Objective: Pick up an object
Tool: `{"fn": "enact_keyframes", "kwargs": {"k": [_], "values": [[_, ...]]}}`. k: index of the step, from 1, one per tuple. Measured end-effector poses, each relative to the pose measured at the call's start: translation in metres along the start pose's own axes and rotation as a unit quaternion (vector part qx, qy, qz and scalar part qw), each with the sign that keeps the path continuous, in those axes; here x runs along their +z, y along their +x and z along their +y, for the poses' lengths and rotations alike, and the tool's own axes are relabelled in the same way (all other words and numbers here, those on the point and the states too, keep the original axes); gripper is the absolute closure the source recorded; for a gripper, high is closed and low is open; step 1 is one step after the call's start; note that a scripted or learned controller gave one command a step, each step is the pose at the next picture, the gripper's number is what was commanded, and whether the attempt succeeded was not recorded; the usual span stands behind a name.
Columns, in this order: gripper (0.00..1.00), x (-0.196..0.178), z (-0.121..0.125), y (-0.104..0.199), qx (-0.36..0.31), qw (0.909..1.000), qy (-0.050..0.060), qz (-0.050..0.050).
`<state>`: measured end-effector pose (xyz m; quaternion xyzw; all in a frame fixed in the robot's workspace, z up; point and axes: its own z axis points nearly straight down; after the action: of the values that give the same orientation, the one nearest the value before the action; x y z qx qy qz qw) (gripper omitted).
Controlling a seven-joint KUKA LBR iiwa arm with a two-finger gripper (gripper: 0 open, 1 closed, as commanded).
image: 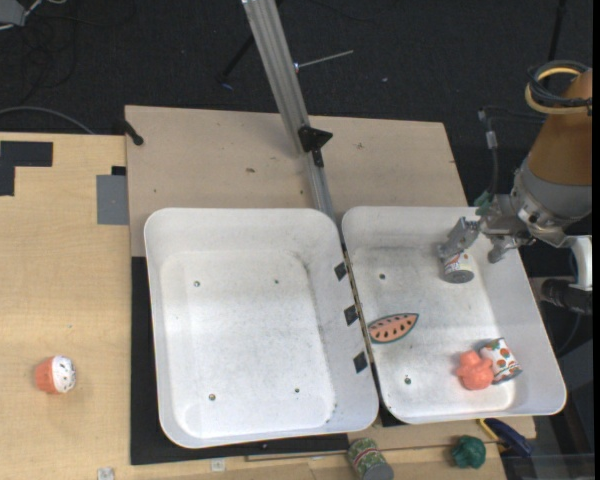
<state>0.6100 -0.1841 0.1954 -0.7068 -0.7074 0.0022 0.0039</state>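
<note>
The gripper (458,258) hangs over the right bin (435,408), near its far right corner; I cannot tell how its end stands. Toward the bin's middle lies a watermelon slice (393,327), well apart from the gripper. In the near right corner an orange lump (473,370) touches a small patterned toy (502,360). Left of it sits the left bin (165,268).

We see two bins side by side, the right bin (540,388) holding a watermelon slice (393,327) left of a crumpled toy (486,365), a ball (55,375) on the bench far left.
</note>
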Motion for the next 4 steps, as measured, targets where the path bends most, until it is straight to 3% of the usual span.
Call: {"fn": "enact_keyframes", "kwargs": {"k": [1,2,3,4], "values": [[0.0,0.064,-0.004,0.0,0.0,1.0,0.0,0.0],[0.0,0.105,-0.004,0.001,0.001,1.0,-0.003,-0.001],[1.0,0.094,-0.004,0.001,0.002,1.0,-0.003,-0.001],[1.0,0.033,0.001,-0.005,0.0,1.0,-0.006,-0.002]]}}
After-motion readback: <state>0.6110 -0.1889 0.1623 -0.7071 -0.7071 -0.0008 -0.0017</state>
